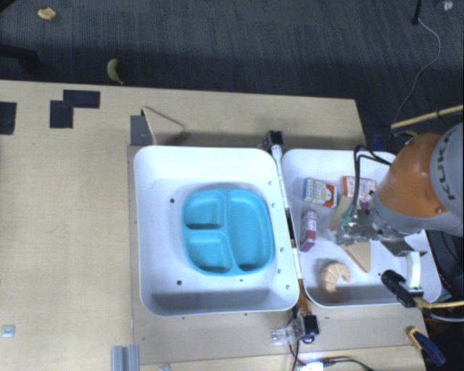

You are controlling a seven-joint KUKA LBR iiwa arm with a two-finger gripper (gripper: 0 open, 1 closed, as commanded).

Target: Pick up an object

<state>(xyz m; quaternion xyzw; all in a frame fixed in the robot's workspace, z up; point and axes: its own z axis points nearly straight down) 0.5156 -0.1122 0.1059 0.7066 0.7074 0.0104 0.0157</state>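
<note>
The light wooden desk (pixel 65 239) carries two shallow white bins side by side: the left bin (pixel 156 217) and the right bin (pixel 293 170), their rims touching. Dark tape patches (pixel 72 107) sit on the desk's far left part.

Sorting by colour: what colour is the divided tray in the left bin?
Light blue tray, camera view.

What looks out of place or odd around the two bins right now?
In the bins, nothing stands out: the blue divided tray lies flat in the left bin, and the right bin holds a croissant and small packages. Off the bench, a banana and a small tan item lie on the dark floor.
</note>
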